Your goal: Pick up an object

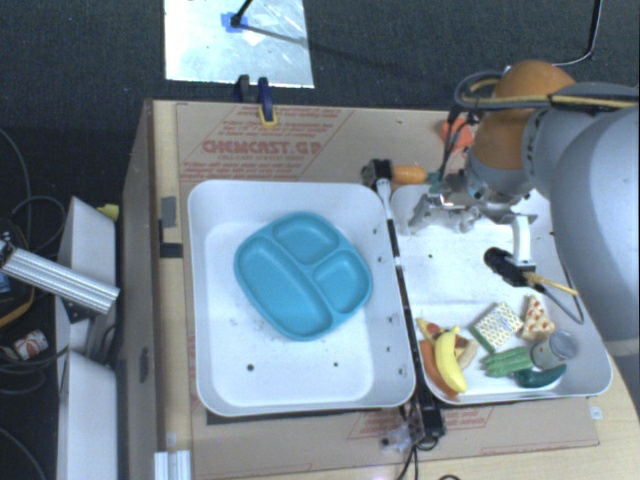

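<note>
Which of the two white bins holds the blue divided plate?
The left bin; its blue plate lies alone, while the right bin holds small food toys.

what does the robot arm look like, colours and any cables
The arm is bulky, rounded and light grey, with an orange band above the wrist. Dark cables loop around that orange section. Below it sits a grey metal gripper, with a white part and a black piece beside it.
</note>
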Tool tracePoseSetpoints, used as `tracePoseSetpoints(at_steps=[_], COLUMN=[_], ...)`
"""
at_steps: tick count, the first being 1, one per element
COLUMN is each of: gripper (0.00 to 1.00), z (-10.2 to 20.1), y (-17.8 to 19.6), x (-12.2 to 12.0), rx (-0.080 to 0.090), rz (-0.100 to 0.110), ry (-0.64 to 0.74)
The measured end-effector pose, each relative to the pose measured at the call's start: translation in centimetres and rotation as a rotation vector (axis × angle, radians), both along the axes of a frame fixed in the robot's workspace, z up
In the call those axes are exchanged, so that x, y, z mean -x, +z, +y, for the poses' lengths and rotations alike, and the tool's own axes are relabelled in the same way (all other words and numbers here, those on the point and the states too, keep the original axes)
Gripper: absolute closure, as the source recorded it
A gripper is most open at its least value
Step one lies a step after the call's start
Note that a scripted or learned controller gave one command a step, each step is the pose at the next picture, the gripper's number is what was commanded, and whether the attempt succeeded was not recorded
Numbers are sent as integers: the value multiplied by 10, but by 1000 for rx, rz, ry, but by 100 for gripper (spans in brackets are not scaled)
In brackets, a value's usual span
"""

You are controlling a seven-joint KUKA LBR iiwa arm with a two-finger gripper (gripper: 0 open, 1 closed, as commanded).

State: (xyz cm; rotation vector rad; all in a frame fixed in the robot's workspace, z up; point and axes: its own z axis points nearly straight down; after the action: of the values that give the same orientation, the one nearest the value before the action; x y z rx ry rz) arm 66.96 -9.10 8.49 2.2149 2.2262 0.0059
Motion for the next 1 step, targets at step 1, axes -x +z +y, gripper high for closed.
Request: tracePoseSetpoints(at_steps=[1], gripper=[100], z=[-2], y=[12], x=[-1], rx=[2], rz=[-4], ry=[2])
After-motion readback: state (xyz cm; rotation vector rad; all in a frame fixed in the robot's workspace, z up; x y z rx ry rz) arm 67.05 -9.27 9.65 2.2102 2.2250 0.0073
